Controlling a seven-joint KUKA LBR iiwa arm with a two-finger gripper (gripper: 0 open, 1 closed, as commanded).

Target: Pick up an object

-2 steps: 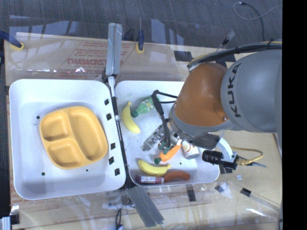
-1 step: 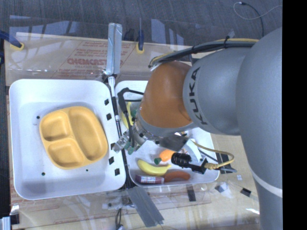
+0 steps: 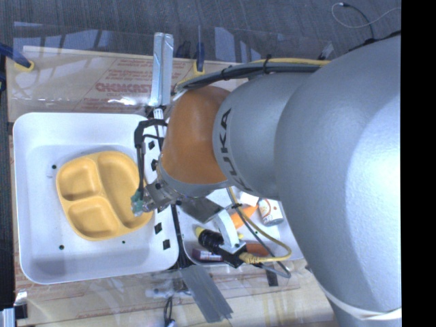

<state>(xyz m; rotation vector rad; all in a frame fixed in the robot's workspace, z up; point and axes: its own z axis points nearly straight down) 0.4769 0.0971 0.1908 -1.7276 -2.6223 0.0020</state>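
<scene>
Yellow divided tray (image 3: 99, 193) lies flat in left bin (image 3: 30, 182) — gripper (image 3: 141, 201) at its right rim.

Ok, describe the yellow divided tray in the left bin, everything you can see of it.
The yellow, rounded plastic-looking divided tray lies flat and face up on the floor of the left shallow white bin. Raised ridges split it into three compartments: two on its left and one larger on its right, with nothing visible in them. Its right edge sits under the arm's hand, which seems to touch the rim there.
</scene>
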